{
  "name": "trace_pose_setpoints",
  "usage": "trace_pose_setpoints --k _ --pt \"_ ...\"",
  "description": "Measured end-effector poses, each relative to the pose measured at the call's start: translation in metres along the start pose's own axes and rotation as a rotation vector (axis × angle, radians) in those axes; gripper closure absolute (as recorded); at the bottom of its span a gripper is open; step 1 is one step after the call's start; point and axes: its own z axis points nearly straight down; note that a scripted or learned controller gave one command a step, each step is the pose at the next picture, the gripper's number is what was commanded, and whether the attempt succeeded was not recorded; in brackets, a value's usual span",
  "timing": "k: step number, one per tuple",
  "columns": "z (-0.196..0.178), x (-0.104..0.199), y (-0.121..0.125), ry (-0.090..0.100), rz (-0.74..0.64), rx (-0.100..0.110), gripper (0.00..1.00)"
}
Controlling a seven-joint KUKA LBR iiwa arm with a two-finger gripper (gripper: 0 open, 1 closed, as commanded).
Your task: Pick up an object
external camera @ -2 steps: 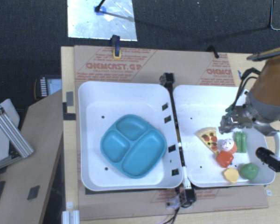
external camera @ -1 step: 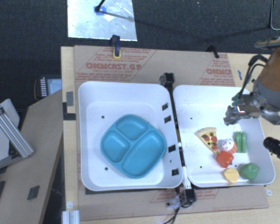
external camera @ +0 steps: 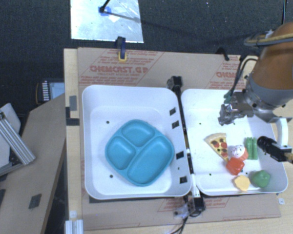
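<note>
Camera view: grey arm with orange band enters from right, wrist bent down over the right bin [external camera: 200, 130], jaws [external camera: 228, 115] low over its upper part, above bare floor. Can't tell if jaws are released or clenched; nothing seen between them. Pizza slice toy [external camera: 217, 143] lies just below-left of jaws, apart. Red toy [external camera: 235, 165], green block [external camera: 250, 148], yellow piece [external camera: 242, 183], green ball [external camera: 261, 178] cluster nearer front right. Blue divided plate [external camera: 139, 151] in left bin [external camera: 95, 130].

Arm [external camera: 278, 67] cut off at right edge; gripper [external camera: 228, 112] fingers too small/blurred to tell
</note>
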Motion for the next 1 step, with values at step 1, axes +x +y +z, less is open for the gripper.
trace_pose_setpoints --k 1 --pt "0.0077 0.0613 0.0076 0.001 -0.002 0.002 1.00"
